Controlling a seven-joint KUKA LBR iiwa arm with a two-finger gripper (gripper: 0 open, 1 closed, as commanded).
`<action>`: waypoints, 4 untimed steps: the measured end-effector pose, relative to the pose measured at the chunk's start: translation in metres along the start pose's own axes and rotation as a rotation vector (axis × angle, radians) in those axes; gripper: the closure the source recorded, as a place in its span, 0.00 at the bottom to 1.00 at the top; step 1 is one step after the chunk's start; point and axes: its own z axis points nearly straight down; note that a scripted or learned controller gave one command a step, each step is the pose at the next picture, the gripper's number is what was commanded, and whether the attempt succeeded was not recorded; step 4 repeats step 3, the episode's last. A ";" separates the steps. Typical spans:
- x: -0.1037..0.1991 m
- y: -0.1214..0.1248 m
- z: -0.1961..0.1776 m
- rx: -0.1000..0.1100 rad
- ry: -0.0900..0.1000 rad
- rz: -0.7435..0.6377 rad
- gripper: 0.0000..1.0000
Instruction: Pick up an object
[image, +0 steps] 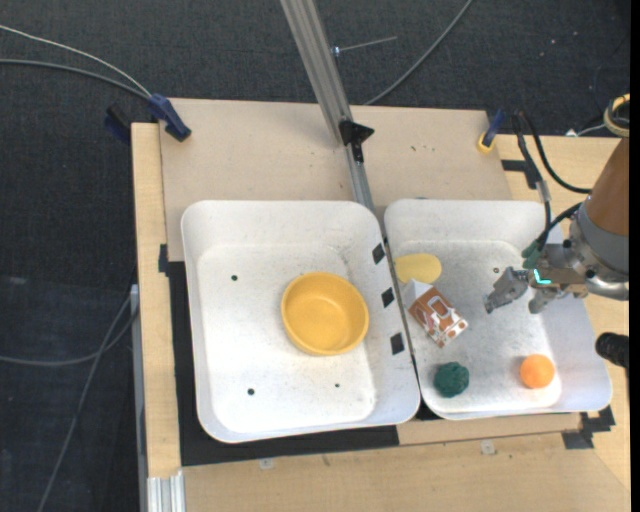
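Four small things lay in the right-hand shallow white bin (470, 215), any of them a candidate for picking. A small brown-and-white patterned box (439, 316) sat tilted near the bin's left wall, roughly at the frame's centre right; its printed markings were too small to read. Just above it, touching or nearly so, lay a flat pale yellow oval piece (417, 267). Below the box, near the bin's lower edge, sat a dark green round ball (451, 378), and well to its right, in the lower right of the frame, a small orange ball (538, 371).

The left-hand shallow white bin (230, 400) held a single yellow round bowl (324, 313), upright, at its middle.

The two-finger gripper (516, 291) hung over the right bin's upper right part, above the orange ball and apart from all four things. Its grey fingers stood spread apart, and nothing sat between them.
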 end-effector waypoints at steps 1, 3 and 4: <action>0.000 0.000 -0.001 -0.002 0.000 0.000 0.00; 0.001 -0.003 0.107 0.007 0.000 0.003 0.00; 0.001 -0.003 0.107 0.007 0.000 0.003 0.00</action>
